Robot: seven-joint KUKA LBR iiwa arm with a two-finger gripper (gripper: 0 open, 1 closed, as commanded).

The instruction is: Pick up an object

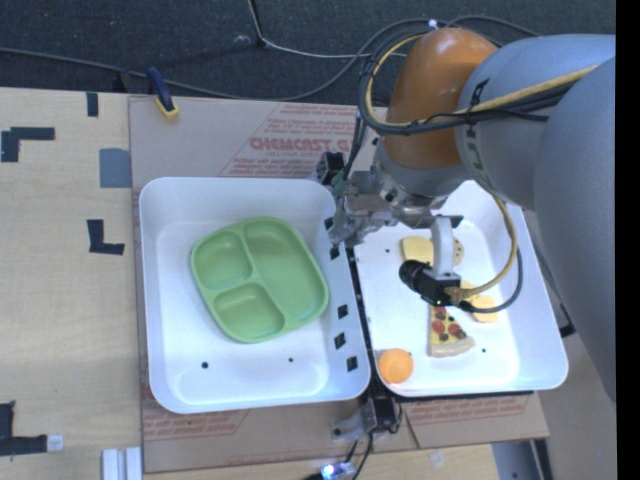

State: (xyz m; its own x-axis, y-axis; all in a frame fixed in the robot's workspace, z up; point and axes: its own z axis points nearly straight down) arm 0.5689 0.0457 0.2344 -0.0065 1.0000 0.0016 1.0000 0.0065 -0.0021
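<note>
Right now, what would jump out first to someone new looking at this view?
The bulky grey arm with its orange band looms over the right white bin. A pale green divided plastic tray lies in the left white bin. Near the right bin's front corner sits a small orange ball, beside a toy pizza slice.

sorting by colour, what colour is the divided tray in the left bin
Light green, seen in the camera view: the divided tray.

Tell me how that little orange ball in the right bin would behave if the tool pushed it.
The orange ball looks round and smooth, so a nudge would probably send it rolling. It lies near the right bin's front left corner, so the walls there would likely stop it soon. Being small, it is probably light.
</note>
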